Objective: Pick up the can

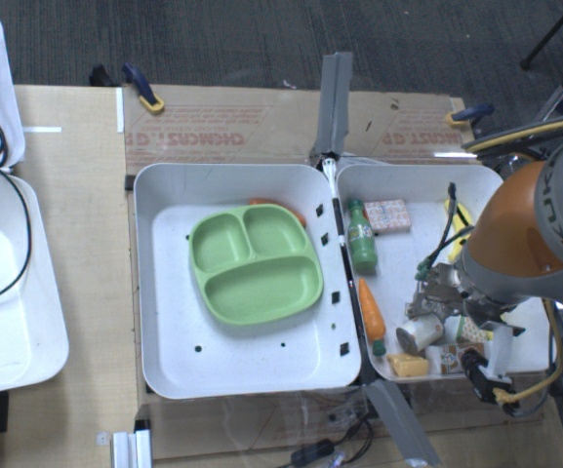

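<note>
The small silvery metal can (420, 334) lies on its side near the front of the right-hand shallow white bin (413, 175), beside a yellow cheese-like block (409, 365) and an orange carrot (371, 310). The arm's pincer (435, 298) hangs just above the can; I cannot tell how wide it stands. A green divided plate (257, 263) sits in the left bin (154, 291).

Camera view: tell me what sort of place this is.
Probably a robotics lab test bench: two white bins clamped to a wooden bench, a KUKA arm above toy food, loose cables underneath.
</note>
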